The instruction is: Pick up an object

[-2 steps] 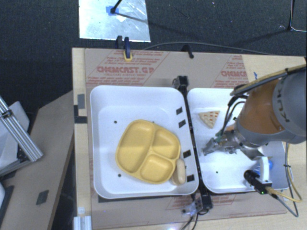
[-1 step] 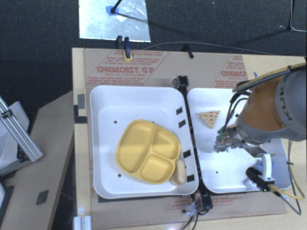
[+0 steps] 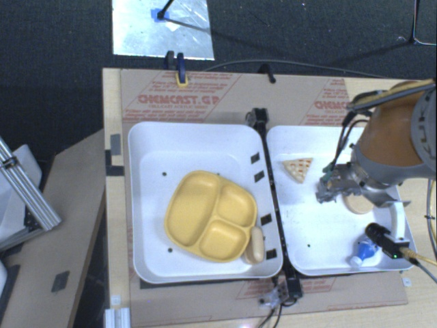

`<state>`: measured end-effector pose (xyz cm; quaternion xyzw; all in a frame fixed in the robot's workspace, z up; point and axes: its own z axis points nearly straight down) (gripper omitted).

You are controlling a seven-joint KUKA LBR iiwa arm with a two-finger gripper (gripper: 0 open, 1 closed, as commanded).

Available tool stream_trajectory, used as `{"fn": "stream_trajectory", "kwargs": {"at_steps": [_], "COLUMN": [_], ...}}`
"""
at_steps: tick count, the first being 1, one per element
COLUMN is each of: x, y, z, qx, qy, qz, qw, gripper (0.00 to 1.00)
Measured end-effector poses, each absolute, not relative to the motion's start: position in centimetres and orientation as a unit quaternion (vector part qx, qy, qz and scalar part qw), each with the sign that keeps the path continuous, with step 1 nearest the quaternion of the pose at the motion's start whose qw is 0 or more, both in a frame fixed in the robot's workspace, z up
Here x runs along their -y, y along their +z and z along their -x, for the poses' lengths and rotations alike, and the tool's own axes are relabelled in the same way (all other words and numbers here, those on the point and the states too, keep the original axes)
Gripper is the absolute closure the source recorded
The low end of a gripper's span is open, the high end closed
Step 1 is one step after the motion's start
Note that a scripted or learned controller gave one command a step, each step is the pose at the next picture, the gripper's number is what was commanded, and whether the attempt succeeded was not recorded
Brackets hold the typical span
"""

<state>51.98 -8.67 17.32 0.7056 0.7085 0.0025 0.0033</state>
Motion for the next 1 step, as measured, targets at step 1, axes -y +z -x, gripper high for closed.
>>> {"fn": "stream_trajectory", "kwargs": {"at_steps": [1], "x": [8.71], "y": [22.68], "z": [-52.19], "qx": [-0.709], "qy": [0.0024], "qz": [-0.706], "qw": [0.003], "gripper": [1.0]}}
